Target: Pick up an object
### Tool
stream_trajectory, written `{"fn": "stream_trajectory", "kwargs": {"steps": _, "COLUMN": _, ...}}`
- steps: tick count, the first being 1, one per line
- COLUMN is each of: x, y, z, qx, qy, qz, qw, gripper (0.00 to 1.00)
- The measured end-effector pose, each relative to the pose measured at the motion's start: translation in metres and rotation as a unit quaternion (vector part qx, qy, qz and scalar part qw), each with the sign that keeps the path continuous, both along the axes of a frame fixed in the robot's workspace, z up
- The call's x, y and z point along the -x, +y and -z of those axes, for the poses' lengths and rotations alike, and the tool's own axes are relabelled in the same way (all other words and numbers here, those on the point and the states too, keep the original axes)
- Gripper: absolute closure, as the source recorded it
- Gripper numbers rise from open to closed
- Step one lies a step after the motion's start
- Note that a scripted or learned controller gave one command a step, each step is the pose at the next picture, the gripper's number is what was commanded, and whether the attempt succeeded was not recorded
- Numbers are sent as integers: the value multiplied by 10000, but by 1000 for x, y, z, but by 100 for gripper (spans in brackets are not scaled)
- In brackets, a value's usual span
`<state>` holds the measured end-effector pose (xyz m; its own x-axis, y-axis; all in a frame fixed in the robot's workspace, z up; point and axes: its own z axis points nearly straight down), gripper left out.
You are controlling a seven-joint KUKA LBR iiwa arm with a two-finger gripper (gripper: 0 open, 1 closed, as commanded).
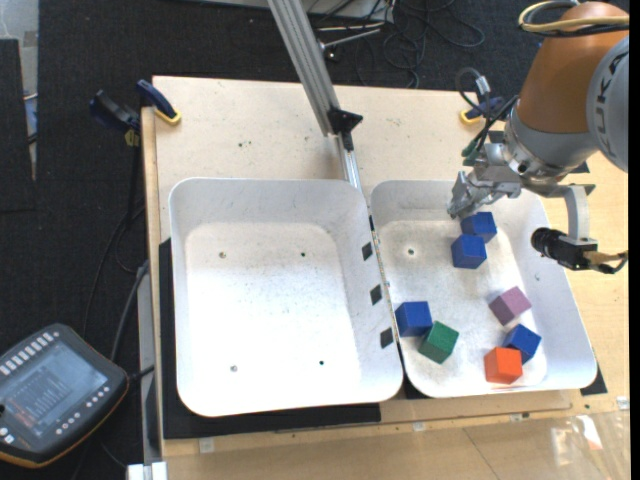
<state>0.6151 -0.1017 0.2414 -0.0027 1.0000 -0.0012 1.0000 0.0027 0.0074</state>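
Camera view: the arm's pincer (466, 200) low over the far part of the right bin (570, 348), at two blue cubes.

The nearer-to-pincer blue cube (481, 225) lies just beside the pincer tip; whether it is gripped cannot be told. A second blue cube (468, 252) touches it on the near side. Both are small, matte, sharp-edged blocks. Toward the table's near right corner lie a lilac cube (509, 305), a third blue cube (522, 341) and an orange cube (503, 365); by the bin's left wall sit a fourth blue cube (413, 317) and a green cube (438, 342), touching. The left bin (190, 268) is smooth white plastic, speckled. A slanted metal bar (305, 53) crosses the far edge.
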Motion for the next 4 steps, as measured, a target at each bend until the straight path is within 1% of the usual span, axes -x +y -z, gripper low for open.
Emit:
{"fn": "stream_trajectory", "kwargs": {"steps": 1, "x": -1, "y": 0, "z": -18, "qx": -1, "qy": 18, "qz": 3, "qw": 10000, "gripper": 100}}
{"fn": "stream_trajectory", "kwargs": {"steps": 2, "x": -3, "y": 55, "z": -2, "qx": -14, "qy": 43, "qz": -26, "qw": 10000, "gripper": 100}}
{"fn": "stream_trajectory", "kwargs": {"steps": 3, "x": -2, "y": 110, "z": -9, "qx": -13, "qy": 29, "qz": -29, "qw": 10000, "gripper": 100}}
{"fn": "stream_trajectory", "kwargs": {"steps": 4, "x": -5, "y": 155, "z": -4, "qx": -9, "qy": 35, "qz": -20, "qw": 10000, "gripper": 100}}
